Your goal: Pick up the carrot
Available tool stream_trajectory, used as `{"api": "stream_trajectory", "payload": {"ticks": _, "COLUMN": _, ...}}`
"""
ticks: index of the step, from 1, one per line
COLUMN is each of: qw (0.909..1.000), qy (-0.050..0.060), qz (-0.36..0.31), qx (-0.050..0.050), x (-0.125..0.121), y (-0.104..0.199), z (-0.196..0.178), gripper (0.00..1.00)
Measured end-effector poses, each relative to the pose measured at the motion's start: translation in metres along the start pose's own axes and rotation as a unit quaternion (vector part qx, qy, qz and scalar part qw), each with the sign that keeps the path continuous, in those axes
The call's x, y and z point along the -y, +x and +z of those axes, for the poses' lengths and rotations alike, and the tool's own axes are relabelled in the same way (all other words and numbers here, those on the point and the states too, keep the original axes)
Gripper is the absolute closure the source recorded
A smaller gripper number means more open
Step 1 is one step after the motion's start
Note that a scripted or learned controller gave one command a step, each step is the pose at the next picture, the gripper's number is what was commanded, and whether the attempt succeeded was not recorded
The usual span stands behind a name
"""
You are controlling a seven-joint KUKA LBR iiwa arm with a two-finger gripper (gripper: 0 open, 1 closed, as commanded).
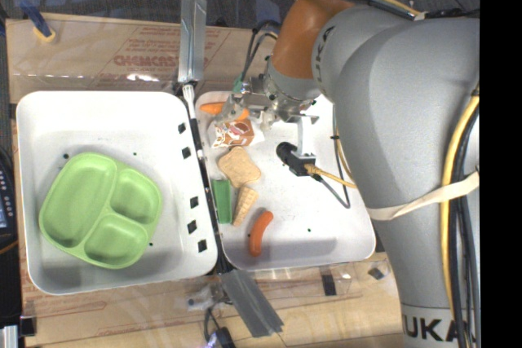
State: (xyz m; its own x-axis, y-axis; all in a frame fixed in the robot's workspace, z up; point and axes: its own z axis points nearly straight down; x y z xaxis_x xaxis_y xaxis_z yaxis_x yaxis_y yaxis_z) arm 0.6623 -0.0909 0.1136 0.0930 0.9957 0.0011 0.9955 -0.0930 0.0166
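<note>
The carrot (211, 107), a short orange piece, lies in the far left corner of the right bin (326, 236), against the divider. My gripper (246, 107) hangs low over that corner, just right of the carrot and above a small printed snack bag (230, 133). The wrist and its orange band hide the gripper's tips, and I see nothing held in it.
In the right bin lie a tan biscuit (239, 166), a cone (244, 204), a green stick (222, 201) by the divider and an orange-red sausage-shaped piece (259, 231) near the front. A green divided plate (99, 209) sits in the left bin (49, 114).
</note>
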Motion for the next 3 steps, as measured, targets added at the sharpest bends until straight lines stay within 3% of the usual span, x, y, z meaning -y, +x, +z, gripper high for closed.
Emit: {"api": "stream_trajectory", "payload": {"ticks": 3, "qw": 1.0000, "qy": 0.000, "qz": 0.000, "qx": 0.000, "x": 0.0000, "y": 0.0000, "z": 0.0001, "gripper": 0.00}}
